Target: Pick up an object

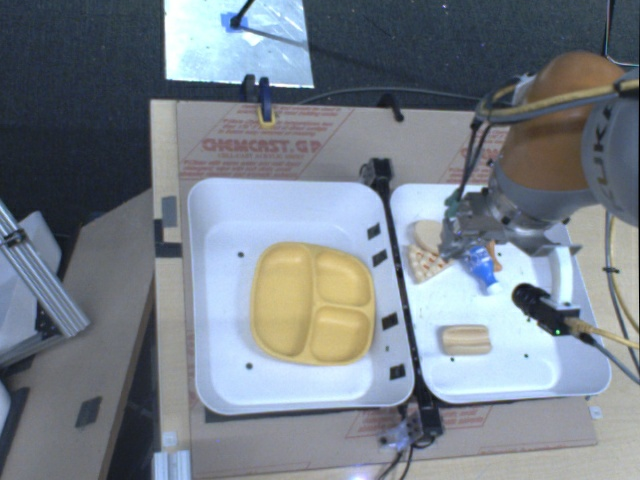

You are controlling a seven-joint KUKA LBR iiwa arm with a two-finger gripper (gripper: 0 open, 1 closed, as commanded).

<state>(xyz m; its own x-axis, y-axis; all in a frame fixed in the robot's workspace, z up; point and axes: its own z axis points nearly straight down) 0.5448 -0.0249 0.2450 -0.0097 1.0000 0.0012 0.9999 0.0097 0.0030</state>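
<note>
Illumination is bright and even, with the white bins (300, 208) close to overexposure and only soft, faint shadows under their contents. A foil-like sheet (238, 26) at the top shows specular glare. Focus is moderately sharp overall; the orange arm band (560, 118) appears slightly soft.

A divided tray (311, 303) lies in the left bin (215, 268); a bread roll (465, 339), waffle piece (426, 262) and tube (482, 266) lie in the right bin (520, 373).
</note>
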